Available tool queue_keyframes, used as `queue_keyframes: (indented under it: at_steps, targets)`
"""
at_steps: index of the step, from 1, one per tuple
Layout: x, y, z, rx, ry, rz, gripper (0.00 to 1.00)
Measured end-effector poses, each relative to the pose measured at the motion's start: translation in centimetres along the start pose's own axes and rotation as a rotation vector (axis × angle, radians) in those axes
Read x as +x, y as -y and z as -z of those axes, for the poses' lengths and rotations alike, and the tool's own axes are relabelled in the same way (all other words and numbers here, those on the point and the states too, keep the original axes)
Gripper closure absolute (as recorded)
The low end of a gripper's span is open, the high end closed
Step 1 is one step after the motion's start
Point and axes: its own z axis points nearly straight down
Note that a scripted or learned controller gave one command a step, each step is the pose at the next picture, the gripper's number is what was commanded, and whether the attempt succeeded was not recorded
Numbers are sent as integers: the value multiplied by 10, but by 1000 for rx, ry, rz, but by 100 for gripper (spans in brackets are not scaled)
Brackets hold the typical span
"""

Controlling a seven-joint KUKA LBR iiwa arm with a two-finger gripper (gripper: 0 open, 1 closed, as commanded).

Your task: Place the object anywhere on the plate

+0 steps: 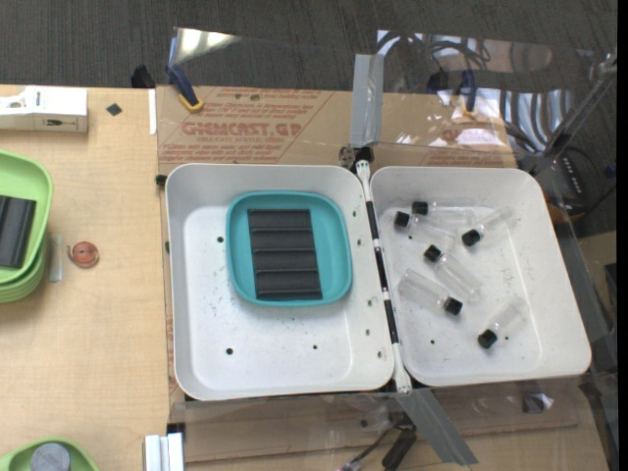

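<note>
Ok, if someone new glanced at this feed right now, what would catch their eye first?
Probably the square teal plastic plate with dark ribbed slats in its middle, sitting in the left white bin. Next, the scatter of small clear vials with black caps lying loose across the right white bin. Beyond those, the lime green tray at the bench's far left edge stands out.

The wooden bench [98,361] carries two shallow white bins side by side, the left bin [196,351] and the right bin [549,341], resting on brown cardboard [255,126]. Farther left lie a green tray [25,180], a small round reddish piece [84,253] and a white box [44,111]
</note>
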Motion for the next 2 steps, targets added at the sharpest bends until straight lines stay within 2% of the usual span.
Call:
queue_keyframes:
  at_steps: [2]
  targets:
    - [-3, 0, 0, 1, 0, -279, 0]
